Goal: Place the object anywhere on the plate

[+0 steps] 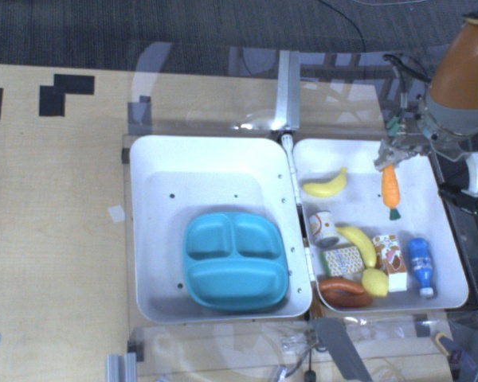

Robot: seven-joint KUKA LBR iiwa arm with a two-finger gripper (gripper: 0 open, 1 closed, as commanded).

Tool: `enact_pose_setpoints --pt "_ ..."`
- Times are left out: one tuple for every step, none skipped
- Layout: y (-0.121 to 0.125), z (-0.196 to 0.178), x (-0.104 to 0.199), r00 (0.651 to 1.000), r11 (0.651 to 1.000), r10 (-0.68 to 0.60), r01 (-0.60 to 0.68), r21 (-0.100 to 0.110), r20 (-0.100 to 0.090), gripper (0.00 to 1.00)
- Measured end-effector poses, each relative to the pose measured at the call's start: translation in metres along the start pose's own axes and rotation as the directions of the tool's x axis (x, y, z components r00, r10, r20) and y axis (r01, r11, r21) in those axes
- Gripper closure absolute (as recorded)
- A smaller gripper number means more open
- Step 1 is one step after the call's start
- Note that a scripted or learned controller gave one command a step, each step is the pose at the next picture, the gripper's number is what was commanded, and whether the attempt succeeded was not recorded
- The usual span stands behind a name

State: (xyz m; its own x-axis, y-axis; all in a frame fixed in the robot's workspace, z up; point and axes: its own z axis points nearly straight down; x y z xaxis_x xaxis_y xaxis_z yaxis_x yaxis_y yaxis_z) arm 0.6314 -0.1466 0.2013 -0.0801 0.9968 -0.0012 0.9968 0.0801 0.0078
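The two-finger gripper (392,151) hangs over the far edge of the right white bin (459,281), towards its far-right corner. Directly below its fingertips lies the small orange carrot with a green top (390,187). The carrot's upper end sits at or just under the fingertips; whether it is clamped between them or merely touched cannot be told from this view.

The carrot's long axis runs from the far edge of the bin towards the near edge, green top pointing to the near side. It lies apart from the other contents of the bin: a yellow banana (325,185) towards the divider, a second banana (358,243), a small printed can (323,228), a yellow lemon (374,281), a reddish sausage-shaped piece (344,291), small printed cartons (389,255) and a blue bottle (420,266), all crowded towards the near edge.

The blue three-compartment plastic plate (234,259) rests in the left white bin (143,213), in its near half, well apart from the carrot and across the raised divider between the bins.

Judgement: the carrot is the likely object, and the transfer requires a lift clear of the divider, then travel towards the near-left. The plate is bare and broad, so any compartment will serve.

The bench (56,237) is light wood with black markings at its far-left corner; dark carpet lies beyond.
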Motion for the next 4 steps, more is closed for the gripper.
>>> enact_pose_setpoints --pt "-0.04 0.016 0.072 0.95 0.95 -0.312 0.312 0.003 -0.002 1.0" --pt "-0.063 0.016 0.136 0.862 0.862 -0.506 0.506 0.002 -0.003 1.0" --pt "-0.072 0.016 0.213 0.724 0.724 -0.69 0.69 0.001 -0.004 1.0" --pt "-0.072 0.016 0.212 0.724 0.724 -0.69 0.69 0.001 -0.004 0.0"
